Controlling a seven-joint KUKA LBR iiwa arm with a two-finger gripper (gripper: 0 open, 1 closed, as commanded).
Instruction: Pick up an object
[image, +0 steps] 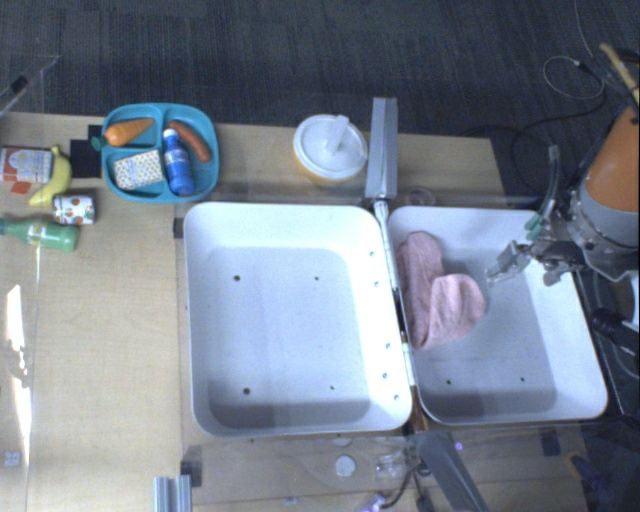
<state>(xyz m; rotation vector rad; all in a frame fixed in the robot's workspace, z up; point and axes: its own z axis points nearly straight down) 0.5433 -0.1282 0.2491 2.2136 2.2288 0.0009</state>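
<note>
A pink cloth (438, 296) lies crumpled in the right bin (520, 385), against that bin's left wall. My gripper (524, 268) hangs over the right bin's upper right part, just to the right of the cloth and apart from it. Its fingers are spread open, one tip (498, 268) pointing toward the cloth, and nothing is between them. The grey arm with its orange band (614, 172) comes in from the right edge.
The left bin (290, 400) sits beside the right one, with a metal divider (381, 150) behind the seam. A white lidded cup (330, 147) and a blue tray of toy food (160, 150) stand behind the bins. A banana, a can and a green bottle (40, 234) lie far left.
</note>
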